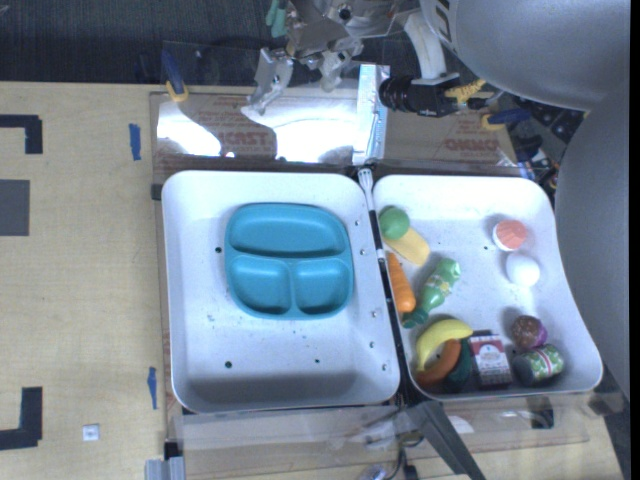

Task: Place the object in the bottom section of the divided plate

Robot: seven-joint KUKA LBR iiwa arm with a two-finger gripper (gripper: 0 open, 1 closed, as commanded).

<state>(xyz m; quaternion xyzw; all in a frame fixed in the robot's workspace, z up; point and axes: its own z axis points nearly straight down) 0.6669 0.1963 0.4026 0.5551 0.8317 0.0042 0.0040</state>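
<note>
A blue divided plate (233, 260) lies in the left white bin (200, 358); it has one wide section on its far side and two small ones on its near side, all bare. My gripper (300, 74) hangs beyond the far edge of the left bin, well back from the plate. It is open, its two fingers (267, 80) spread apart with nothing between them. The right bin (470, 208) holds several toy foods, among them an orange carrot (402, 288), a yellow banana (441, 334) and a white egg (522, 269).
Also in the right bin are a green-and-yellow vegetable (396, 224), a green bottle (438, 283), an orange disc (511, 234), a red can (488, 357), a purple item (527, 330) and a green can (540, 365). The arm's grey body looms over the top right.
</note>
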